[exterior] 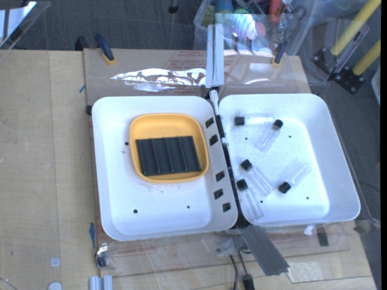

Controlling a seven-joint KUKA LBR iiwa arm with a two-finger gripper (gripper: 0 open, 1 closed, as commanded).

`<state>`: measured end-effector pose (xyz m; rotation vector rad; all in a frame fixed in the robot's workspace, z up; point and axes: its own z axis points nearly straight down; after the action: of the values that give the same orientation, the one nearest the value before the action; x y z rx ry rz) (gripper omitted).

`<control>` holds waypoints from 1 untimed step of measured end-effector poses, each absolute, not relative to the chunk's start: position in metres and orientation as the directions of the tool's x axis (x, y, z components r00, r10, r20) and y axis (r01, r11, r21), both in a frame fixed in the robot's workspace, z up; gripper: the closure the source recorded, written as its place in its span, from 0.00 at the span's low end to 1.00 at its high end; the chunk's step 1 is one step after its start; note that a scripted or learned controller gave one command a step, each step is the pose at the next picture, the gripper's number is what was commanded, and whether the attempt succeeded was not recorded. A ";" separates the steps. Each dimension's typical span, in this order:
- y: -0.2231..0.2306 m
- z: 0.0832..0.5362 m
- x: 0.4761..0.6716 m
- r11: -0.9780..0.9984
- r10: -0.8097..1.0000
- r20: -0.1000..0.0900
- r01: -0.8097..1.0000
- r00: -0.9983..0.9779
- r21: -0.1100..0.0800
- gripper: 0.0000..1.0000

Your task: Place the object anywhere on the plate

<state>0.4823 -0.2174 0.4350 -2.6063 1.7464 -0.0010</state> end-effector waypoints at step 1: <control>-0.212 0.435 0.481 -0.641 -0.768 -0.001 -0.768 0.641 -0.003 1.00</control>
<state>0.4809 -0.2118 0.4347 -2.8426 1.3298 -0.0004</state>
